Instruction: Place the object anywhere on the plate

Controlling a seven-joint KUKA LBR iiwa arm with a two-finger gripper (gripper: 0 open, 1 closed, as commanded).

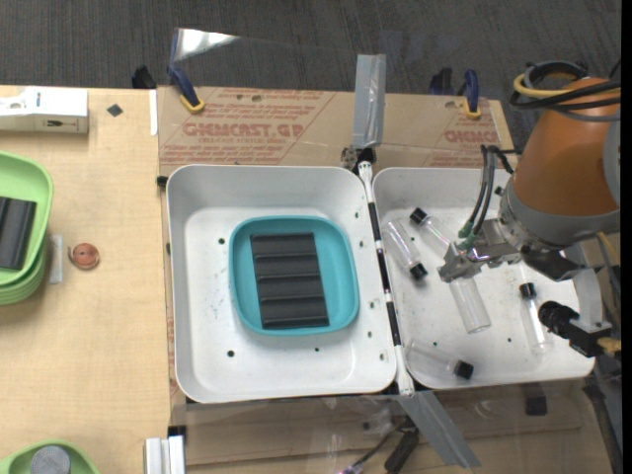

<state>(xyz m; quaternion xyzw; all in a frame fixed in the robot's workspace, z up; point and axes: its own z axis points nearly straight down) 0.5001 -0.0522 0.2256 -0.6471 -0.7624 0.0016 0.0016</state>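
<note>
Glossy teal plastic plate (341, 265), clear vials (472, 304)

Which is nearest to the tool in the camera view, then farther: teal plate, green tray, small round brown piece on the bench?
Measured from the tool, over the right bin:
1. Teal plate, in the left bin just across the divider.
2. Small round brown piece, on the wooden bench left of the bins.
3. Green tray, at the view's far left edge.
</note>
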